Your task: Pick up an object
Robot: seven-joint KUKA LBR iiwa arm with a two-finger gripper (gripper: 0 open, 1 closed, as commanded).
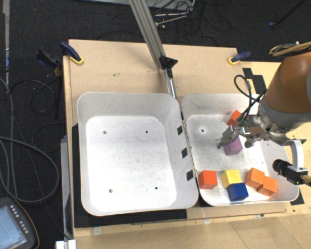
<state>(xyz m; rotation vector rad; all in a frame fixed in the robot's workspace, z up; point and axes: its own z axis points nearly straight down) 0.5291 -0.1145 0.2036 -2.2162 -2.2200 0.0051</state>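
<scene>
My gripper (236,139) hangs low over the middle of the right bin (202,119), open, with a finger on each side of a purple block (233,148). The block rests on the bin floor and its top is partly covered by the gripper. A small orange block (234,118) lies just behind the gripper. Along the bin's front edge sit an orange block (208,179), a yellow block (230,177), a blue block (238,192) and two more orange blocks (255,177) (268,185).
The left bin (93,108) stands beside the right one, its wall meeting it at the middle. A slanted metal pole (147,25) rises from behind the bins. The arm's orange band (295,79) overhangs the right bin's far right side.
</scene>
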